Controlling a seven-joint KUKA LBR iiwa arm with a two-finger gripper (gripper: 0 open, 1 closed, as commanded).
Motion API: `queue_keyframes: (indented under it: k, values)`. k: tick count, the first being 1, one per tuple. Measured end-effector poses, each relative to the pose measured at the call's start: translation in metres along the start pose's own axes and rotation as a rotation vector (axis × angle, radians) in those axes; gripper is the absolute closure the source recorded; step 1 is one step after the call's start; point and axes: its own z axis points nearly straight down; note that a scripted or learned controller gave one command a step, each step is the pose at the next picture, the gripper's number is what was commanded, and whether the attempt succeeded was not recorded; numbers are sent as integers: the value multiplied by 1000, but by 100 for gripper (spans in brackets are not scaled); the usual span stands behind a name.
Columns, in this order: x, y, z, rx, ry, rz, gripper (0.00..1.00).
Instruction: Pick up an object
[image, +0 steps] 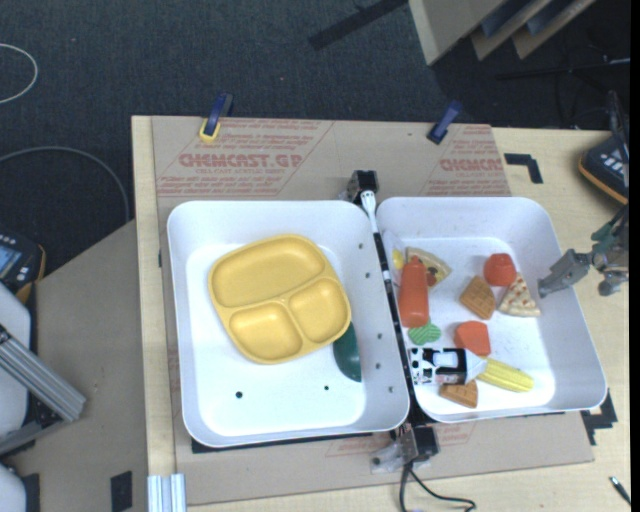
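Observation:
The right bin (560, 225) holds several toy foods: a red-orange hot dog (413, 291), a pizza slice (429, 266), a red tomato (500, 268), a brown waffle (478, 297), a triangular slice (519, 298), an orange-red piece (473, 338), a small green piece (426, 333), a yellow corn cob (505, 377), a black-and-white item (437, 365) and a brown cracker (460, 393). My gripper (586, 278) hangs over the bin's right rim, just right of the triangular slice. It is open, with nothing between its fingers.
The left bin (200, 400) carries a yellow divided plate (280, 298), and a dark green object (347, 356) peeks out beside the plate's lower right edge. A black ridge (385, 290) separates the two bins. Clamps (212, 118) sit at the board's far edge.

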Motion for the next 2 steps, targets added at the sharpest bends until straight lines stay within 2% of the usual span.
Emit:
queue_keyframes:
  k: [1,2]
  values:
    - [1,2,-6,-12,-3,-4,0]
    - [5,-3,38,-9,-1,-4,0]
